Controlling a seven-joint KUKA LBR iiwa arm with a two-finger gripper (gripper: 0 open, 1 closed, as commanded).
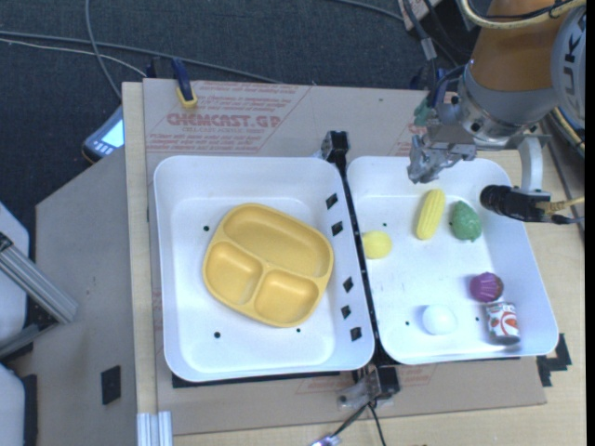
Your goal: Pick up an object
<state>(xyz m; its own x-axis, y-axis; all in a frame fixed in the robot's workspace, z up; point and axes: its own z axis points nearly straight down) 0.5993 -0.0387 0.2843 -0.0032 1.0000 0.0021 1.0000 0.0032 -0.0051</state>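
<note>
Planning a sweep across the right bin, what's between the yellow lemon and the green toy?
In the camera view, the corn cob lies upright between the lemon and the green toy, nearer the green one.

A yellow divided tray (268,264) is occupying the left bin's (177,277) centre, while the corn cob (429,213) and green item (465,221) are crowding the right bin's (535,277) upper part, leaving open floor mid-bin.

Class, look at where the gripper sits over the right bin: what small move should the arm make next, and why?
Probably a short descent onto the corn cob. The gripper sits just above the cob's upper end in the right bin, nothing shows between its fingers, and the green piece lies apart, beside the cob.
</note>
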